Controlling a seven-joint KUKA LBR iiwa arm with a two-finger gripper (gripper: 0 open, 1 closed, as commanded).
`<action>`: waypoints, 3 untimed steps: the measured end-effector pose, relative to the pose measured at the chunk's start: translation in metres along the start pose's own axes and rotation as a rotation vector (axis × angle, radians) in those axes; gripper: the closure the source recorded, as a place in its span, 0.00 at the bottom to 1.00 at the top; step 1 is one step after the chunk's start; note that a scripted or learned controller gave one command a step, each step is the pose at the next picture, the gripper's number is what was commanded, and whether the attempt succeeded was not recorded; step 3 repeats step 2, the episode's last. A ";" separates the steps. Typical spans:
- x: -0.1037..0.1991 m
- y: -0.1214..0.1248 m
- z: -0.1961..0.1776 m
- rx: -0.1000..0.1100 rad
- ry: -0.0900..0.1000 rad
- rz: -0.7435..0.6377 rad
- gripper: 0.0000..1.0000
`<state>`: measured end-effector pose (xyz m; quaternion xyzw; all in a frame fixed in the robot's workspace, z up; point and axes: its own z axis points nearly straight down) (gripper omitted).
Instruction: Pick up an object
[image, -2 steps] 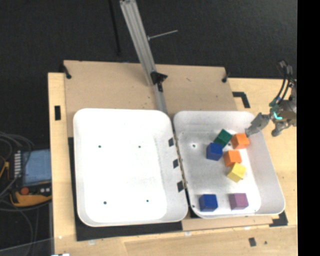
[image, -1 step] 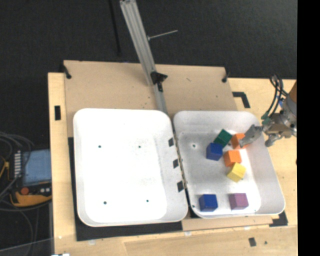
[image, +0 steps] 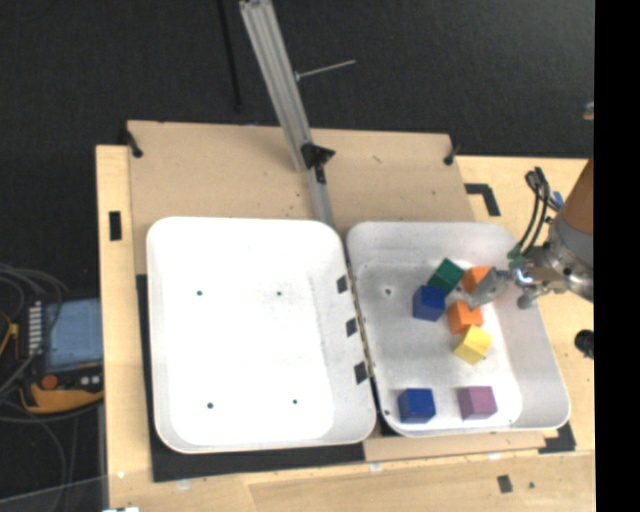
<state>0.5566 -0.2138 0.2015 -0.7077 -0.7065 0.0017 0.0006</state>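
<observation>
Right bin (image: 395, 255), contents taken from the orange cube (image: 463, 317) at its middle. My jaws (image: 484, 287) hang just above and right of this cube, beside a second orange block (image: 477, 275) — how wide they stand I cannot tell. Green cube (image: 447, 272): up-left. Blue cube (image: 429, 302): left, touching the green. Yellow cube (image: 473, 343): touching, just below. Blue cube (image: 417, 404) and purple cube (image: 478, 402): well below, near the bin's front rim — apart from each other.
</observation>
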 end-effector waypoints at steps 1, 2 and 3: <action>0.002 -0.006 0.045 0.000 0.000 0.001 0.00; 0.002 -0.004 0.031 -0.009 0.000 0.005 1.00; 0.002 -0.004 0.031 -0.009 0.000 0.005 1.00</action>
